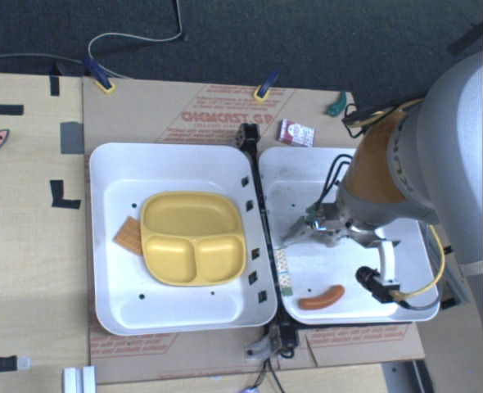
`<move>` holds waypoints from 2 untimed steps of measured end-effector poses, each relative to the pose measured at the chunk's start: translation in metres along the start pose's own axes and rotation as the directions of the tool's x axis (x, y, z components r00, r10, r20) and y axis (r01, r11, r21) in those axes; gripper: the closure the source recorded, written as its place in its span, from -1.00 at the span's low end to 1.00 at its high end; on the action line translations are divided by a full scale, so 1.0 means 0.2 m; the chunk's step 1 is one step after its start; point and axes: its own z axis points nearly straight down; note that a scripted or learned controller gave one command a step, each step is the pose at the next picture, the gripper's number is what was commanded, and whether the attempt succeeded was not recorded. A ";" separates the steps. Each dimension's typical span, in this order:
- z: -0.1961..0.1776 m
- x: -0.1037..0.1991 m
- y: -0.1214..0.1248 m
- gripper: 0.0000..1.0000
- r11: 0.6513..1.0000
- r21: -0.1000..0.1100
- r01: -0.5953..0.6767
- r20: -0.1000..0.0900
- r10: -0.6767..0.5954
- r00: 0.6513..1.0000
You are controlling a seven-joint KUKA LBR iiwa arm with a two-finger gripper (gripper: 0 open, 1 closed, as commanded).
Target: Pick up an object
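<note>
Over the right bin [303,178] the arm bends down — pincer [307,228] state unclear.

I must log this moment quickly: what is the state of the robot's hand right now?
Hand: over the right bin; open or shut cannot be told, and nothing is seen held in it.

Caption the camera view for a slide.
Grey KUKA arm's gripper over the right white bin near an orange sausage; yellow divided plate in the left white bin.
</note>
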 end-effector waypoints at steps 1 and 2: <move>-0.05 0.00 0.00 1.00 1.000 0.000 0.000 0.003 0.000 1.000; -0.09 0.00 0.00 1.00 1.000 0.002 0.001 0.003 -0.001 1.000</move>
